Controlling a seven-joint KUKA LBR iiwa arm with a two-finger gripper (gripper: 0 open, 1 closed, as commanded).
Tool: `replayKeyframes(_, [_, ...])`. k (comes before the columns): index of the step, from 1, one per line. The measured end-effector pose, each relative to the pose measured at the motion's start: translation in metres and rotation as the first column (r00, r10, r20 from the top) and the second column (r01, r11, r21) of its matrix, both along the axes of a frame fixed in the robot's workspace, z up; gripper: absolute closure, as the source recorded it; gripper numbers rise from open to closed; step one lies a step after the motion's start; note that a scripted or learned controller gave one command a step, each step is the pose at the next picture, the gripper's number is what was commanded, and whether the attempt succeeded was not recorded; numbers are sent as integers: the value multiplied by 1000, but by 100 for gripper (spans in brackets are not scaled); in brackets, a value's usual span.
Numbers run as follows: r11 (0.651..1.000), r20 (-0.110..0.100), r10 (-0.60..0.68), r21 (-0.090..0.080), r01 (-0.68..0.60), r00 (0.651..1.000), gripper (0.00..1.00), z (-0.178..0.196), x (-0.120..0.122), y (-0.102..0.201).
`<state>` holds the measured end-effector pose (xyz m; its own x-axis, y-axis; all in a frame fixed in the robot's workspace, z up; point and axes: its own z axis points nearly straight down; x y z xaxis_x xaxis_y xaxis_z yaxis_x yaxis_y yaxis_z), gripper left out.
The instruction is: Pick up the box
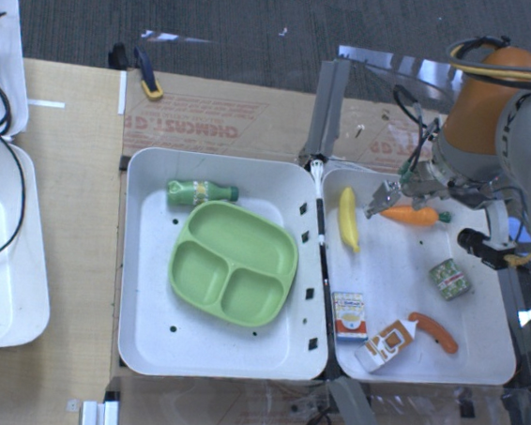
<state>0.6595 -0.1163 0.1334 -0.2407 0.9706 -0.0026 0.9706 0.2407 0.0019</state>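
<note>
A small white box with a red and blue label (350,317) lies flat at the front left of the right bin (489,370). Beside it, a white and brown carton (389,344) lies tilted near the front wall. My gripper (389,195) hangs over the back of the right bin, just above the left end of an orange carrot (414,214). It is well behind both boxes and apart from them. Nothing shows held in it.
The right bin also holds a yellow banana (347,217) along its left wall, a green patterned packet (450,278) and a red sausage (436,333). In the left bin (140,241) lie a green divided plate (234,263) and a green bottle (201,192).
</note>
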Motion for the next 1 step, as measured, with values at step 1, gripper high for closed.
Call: replayKeyframes(1, [1000, -2, -28, 0, 28, 1000, 0, 46, -71, -73])
